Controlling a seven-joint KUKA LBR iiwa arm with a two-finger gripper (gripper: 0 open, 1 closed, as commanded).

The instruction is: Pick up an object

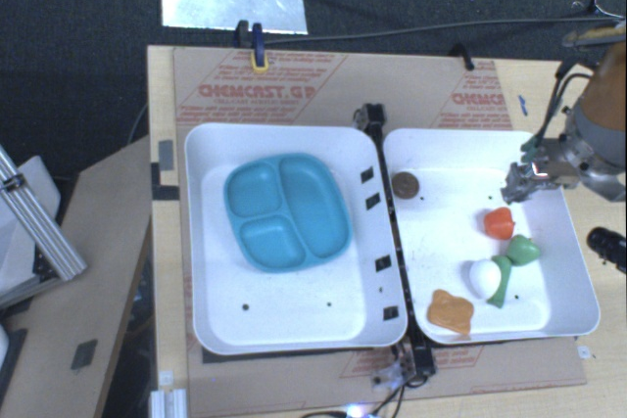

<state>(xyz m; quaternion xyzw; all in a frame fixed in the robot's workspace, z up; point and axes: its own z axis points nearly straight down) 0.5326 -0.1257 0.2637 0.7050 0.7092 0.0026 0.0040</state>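
Although the gripper (529,176) hung over the right bin (578,308) near its three o'clock rim, we saw nothing between its fingers, and we could not tell how far apart they stood. Every candidate lay on the bin floor: the red piece (499,223) just below the gripper at six o'clock, the green piece (516,257) and white ball (483,277) beyond it, the orange piece (450,310) toward seven o'clock, the brown disc (405,184) at nine. We judged the pick unstarted; descent, closing and lift all remained. The blue tray (287,211) sat in the left bin (211,328).
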